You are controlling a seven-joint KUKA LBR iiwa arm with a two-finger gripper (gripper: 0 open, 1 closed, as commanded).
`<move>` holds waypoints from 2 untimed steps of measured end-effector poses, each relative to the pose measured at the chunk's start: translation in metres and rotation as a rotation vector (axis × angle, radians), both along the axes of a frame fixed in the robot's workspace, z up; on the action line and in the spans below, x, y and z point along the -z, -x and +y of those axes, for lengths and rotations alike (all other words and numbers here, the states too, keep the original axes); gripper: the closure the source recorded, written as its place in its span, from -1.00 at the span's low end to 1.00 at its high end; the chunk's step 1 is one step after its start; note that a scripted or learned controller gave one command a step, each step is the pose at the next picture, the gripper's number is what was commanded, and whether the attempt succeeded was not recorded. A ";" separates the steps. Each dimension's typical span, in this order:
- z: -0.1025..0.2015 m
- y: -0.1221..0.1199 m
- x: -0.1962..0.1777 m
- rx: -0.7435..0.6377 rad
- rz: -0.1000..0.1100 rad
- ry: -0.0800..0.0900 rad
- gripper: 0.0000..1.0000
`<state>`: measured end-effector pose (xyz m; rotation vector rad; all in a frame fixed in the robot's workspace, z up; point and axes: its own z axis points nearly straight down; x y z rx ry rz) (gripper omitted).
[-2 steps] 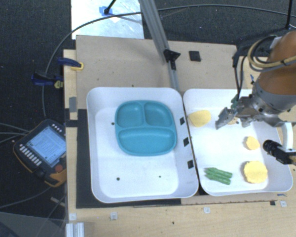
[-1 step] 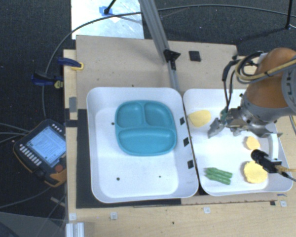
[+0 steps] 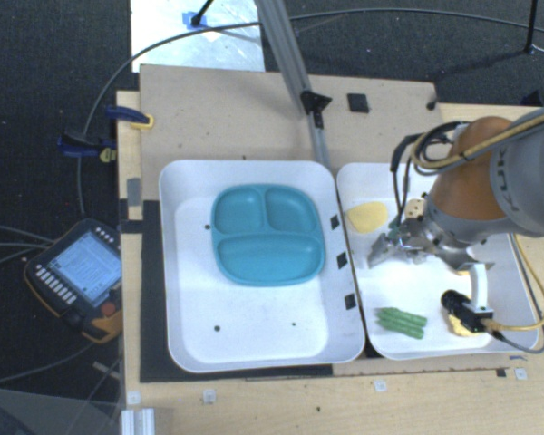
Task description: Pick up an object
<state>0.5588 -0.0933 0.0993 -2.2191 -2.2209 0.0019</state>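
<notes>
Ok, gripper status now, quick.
Gripper: cannot be told from this angle; it sits low in the right bin beside the yellow piece, with nothing seen between its fingers.

Dark carpet floor [image 3: 45,53], tan bench [image 3: 227,116]

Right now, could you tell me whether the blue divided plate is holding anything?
Empty: all three compartments of the blue divided plate show bare blue, in the left bin.
</notes>
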 end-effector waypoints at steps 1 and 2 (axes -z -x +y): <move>-0.001 -0.002 0.012 0.000 -0.006 0.000 -1.00; 0.001 -0.005 -0.001 -0.001 -0.014 -0.002 1.00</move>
